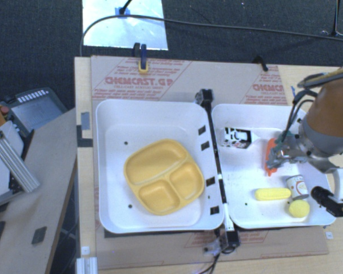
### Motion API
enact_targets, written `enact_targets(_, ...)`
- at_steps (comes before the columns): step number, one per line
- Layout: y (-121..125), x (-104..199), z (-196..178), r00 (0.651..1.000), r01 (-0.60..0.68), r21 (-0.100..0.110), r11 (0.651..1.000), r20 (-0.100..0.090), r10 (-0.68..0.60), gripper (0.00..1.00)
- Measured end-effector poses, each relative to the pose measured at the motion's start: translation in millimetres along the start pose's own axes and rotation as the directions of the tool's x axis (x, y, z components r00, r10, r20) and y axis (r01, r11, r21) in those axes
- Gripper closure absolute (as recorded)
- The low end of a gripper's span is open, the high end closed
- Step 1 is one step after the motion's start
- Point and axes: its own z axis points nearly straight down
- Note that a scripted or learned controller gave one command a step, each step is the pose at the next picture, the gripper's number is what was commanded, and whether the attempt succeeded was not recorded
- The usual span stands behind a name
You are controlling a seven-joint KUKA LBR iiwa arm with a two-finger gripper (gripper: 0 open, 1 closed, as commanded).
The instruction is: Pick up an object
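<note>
My gripper (pixel 279 154) hangs over the middle of the right bin (pixel 248 114), reaching in from the right. An orange-red elongated object (pixel 271 156) lies right against the gripper's left side; whether it is gripped cannot be made out. In front of it sit a small white can with a red label (pixel 295 184), a yellow block (pixel 272 194) and a yellow ball (pixel 299 209). A black-and-white small box (pixel 237 137) rests at the back left of the same bin.
The left bin (pixel 111 153) holds a yellow divided plate (pixel 163 176). A black divider with clips (pixel 212 153) runs between the two bins. The arm's orange band (pixel 331 110) looms over the right bin's far right corner.
</note>
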Motion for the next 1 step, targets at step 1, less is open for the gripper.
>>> enact_targets(1,2.3,-0.4,-47.8,1.000,0.000,0.001,1.000,0.000,0.000,1.00)
